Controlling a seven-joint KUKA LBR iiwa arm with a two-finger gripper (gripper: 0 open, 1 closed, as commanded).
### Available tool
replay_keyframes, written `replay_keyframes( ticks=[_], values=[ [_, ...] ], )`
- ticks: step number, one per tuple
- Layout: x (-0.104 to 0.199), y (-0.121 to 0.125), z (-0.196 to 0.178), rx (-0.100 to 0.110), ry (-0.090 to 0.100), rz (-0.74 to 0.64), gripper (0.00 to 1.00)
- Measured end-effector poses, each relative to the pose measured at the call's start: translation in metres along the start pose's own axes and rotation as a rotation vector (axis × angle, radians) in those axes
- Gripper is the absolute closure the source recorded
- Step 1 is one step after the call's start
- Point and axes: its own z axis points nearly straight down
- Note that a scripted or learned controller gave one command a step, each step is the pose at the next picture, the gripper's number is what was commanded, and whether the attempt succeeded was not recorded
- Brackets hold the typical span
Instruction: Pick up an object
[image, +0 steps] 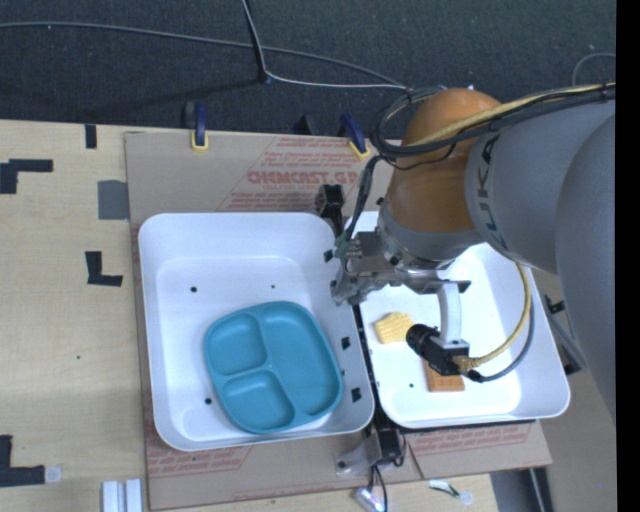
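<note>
Yellow block (392, 327) lies in the right bin (500, 400), an orange-brown piece (446, 381) near it. My pincer (352, 282) hangs over the wall between bins; a blue divided plate (270, 366) fills the left bin (170, 270).

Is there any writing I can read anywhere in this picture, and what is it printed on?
"CHEMCAST G.P..." in red, partly legible, on the brown cardboard sheet under the bins.
Smaller red print lines above and below it: too blurred to read.
"KU", partial dark lettering, on the grey arm.
</note>
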Motion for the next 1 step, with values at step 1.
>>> replay_keyframes(
  ticks=[1],
  values=[
    [0.0470,0.0106,-0.0025,0.000,0.000,0.001,1.00]
  ],
)
